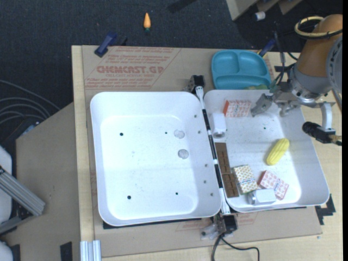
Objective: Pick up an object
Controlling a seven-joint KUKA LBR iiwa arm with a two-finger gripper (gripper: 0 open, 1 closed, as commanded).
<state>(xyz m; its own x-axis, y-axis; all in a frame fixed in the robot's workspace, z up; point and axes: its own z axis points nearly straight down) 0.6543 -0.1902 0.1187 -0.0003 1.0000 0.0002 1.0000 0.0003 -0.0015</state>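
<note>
arm: grey kuka arm (321, 53) with an orange band, reaching in from the right over the far end of the right bin.
gripper: the gripper (273, 105) hangs above the far right bin, fingers spread apart with nothing between them.
right bin: white bin (310, 162) holding several small things.
red-and-white packet: a packet (237, 108) lies near the far wall, just left of the gripper.
corn cob: a yellow toy corn cob (277, 150) lies mid-bin, tilted, apart from the gripper.
near corner: a checkered yellow block (244, 178), a red patterned packet (274, 184) and a pale grey piece (263, 197) cluster together.
brown bar: a long brown bar (224, 167) lies along the left wall.
left bin: white bin (109, 156) with two small grey discs (181, 144) on its floor.
teal tray: a divided teal tray (239, 68) sits beyond the right bin.
</note>
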